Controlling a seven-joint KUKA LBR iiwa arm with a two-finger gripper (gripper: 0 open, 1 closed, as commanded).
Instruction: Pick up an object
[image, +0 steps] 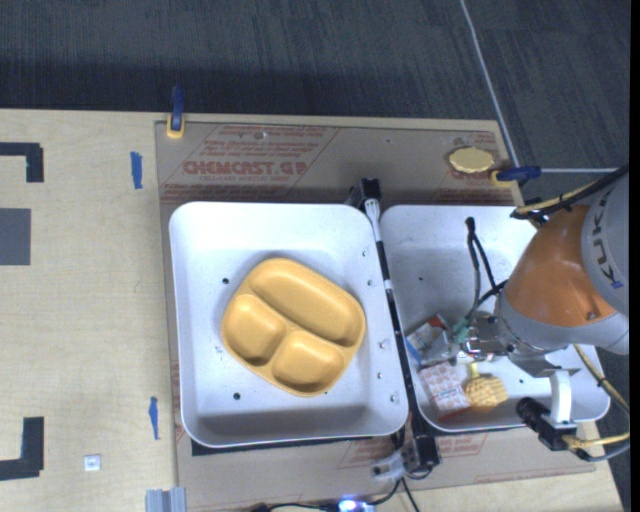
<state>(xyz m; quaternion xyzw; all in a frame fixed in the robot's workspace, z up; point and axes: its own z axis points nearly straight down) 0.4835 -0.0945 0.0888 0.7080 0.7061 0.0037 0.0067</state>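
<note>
The right bin (430, 235) holds a crinkly packet with red print (428, 338), a white and red packet (441, 388) and a yellow waffle-like piece (485, 391), all near its front left. The grey and orange arm (565, 285) reaches in from the right. Its gripper (474, 347) sits low over this cluster, just right of the crinkly packet and above the waffle piece. The arm's body hides the fingertips.
The left bin (190, 300) holds a yellow three-compartment tray (291, 325). A black rail (385, 290) runs between the bins. Black cables (478, 262) hang over the right bin's middle. A yellow disc (471, 160) lies on the board behind it.
</note>
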